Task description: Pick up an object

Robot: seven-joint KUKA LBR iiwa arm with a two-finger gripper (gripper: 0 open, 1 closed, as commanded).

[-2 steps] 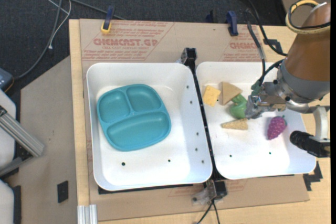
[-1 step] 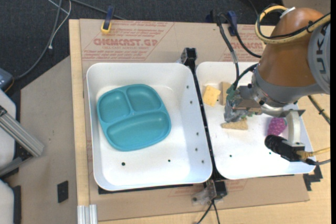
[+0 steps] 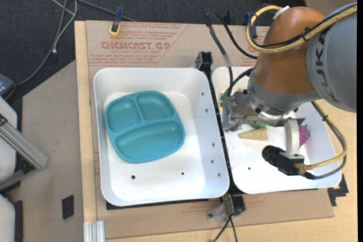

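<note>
Gripper (image 3: 231, 117) is seen low over the right bin (image 3: 272, 187), hard against that bin's left wall, under the bulk of the arm (image 3: 289, 59). Whether it is clenched or released cannot be told; the wrist hides the working end. Nothing is seen held.

Nearest candidate: a tan wedge (image 3: 253, 134), lying flat on the bin floor just beside the gripper, toward the bin's middle. It is judged the likeliest thing to be picked. Farther right, a small pink object (image 3: 304, 135) is partly hidden by robot hardware and its shape cannot be made out.

Step in hand is judged to be the approach or descent for a grasp, with no lift yet made.

To be done well:
- The gripper should be centred over the wedge, not over the bare floor by the wall.
- The grasp should be taken across the wedge's narrow dimension, since a flat piece may slip out if pinched at its tip.
- The bin wall should be kept clear, as a jaw could catch on it.
- A hold should be confirmed before lifting.

Left bin (image 3: 113, 178) holds a teal divided plate (image 3: 144, 124), well apart from the gripper and not in play.
</note>
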